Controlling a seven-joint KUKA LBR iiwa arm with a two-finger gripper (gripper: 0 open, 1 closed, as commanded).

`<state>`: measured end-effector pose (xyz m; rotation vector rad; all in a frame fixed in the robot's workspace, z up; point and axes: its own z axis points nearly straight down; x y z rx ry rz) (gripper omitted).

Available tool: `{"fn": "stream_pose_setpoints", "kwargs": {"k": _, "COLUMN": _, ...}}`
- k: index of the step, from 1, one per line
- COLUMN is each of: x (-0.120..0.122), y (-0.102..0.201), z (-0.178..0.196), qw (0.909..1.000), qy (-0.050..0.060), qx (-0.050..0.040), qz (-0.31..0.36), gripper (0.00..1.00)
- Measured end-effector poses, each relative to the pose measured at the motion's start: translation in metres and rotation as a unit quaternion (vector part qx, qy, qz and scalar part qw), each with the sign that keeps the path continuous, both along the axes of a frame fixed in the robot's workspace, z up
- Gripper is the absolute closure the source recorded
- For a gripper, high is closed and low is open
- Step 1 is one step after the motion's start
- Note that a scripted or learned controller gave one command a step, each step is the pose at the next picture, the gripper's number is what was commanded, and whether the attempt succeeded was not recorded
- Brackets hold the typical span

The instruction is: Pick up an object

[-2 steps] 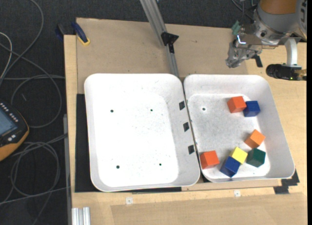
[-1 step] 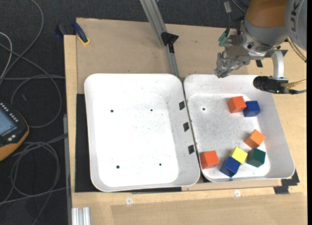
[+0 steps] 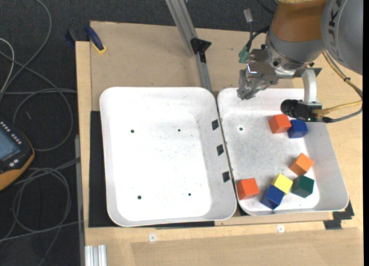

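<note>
Where the right-hand shallow white bin (image 3: 331,161) nears the viewer, an orange cube (image 3: 248,187), blue cube (image 3: 271,197), yellow cube (image 3: 282,182), green cube (image 3: 302,186) and tilted orange block (image 3: 301,163) cluster; mid-floor lies open. Farther back, another orange cube (image 3: 279,123) touches a blue one (image 3: 297,128). The grey arm's pincer (image 3: 248,90) hangs above the far-left rim, seemingly pressed together, pinching nothing.

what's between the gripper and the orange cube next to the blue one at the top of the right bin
Nothing visible. The gripper hangs over the right bin's upper left corner, and only bare white floor lies between it and the orange cube. The blue cube touches that cube's far side, away from the gripper.
</note>
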<state>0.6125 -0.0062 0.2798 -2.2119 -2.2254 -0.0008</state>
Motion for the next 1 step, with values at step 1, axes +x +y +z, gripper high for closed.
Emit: {"fn": "stream_pose_setpoints", "kwargs": {"k": 1, "x": -0.0328, "y": 0.0506, "z": -0.0149, "qw": 1.0000, "qy": 0.001, "qx": -0.0002, "qz": 0.000, "gripper": 1.00}}
